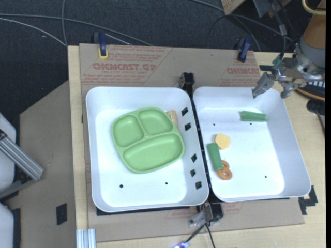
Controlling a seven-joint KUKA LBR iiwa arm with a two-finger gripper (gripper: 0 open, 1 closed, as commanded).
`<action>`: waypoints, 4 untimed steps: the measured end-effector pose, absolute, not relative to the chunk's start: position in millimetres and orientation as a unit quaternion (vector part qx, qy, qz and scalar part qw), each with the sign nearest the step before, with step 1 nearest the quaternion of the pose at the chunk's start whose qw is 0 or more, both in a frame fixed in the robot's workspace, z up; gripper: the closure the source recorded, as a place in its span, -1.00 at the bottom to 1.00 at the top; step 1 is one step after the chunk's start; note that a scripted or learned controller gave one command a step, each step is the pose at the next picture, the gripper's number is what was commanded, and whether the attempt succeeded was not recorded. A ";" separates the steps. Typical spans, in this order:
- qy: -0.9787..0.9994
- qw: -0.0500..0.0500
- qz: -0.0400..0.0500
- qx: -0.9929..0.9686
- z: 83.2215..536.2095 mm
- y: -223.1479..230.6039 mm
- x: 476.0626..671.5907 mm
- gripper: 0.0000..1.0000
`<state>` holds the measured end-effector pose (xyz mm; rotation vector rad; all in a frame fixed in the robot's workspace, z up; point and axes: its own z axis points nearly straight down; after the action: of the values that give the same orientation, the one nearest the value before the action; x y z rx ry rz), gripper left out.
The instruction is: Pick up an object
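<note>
Light wooden bench (310,143) bears printed brown cardboard sheet (155,61), apparently held by blue clamps (103,44); two shallow white bins (103,190) side by side on it.

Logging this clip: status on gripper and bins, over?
Gripper open, holding nothing, above right bin's far corner. Nearest: flat green block. Nothing in the way.

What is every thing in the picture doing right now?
gripper: open, holding nothing, above the far edge of the right bin.
green plate: flat in the left bin, right side up.
green block: lying flat, right bin.
green stick: lying flat, touching the orange ring.
yellow piece: lying flat beside the stick.
</note>
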<state>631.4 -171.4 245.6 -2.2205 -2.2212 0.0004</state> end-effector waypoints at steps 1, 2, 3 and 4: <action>-0.708 0.003 0.002 -0.707 184.3 -164.5 630.8 -1.00; -0.707 0.002 0.001 -0.707 142.1 -165.6 631.2 -1.00; -0.707 0.003 0.002 -0.707 89.2 -164.7 630.4 -1.00; -0.707 0.000 -0.001 -0.707 104.2 -164.8 632.5 1.00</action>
<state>632.5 -164.8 104.2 -2.2209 -2.2216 -0.0025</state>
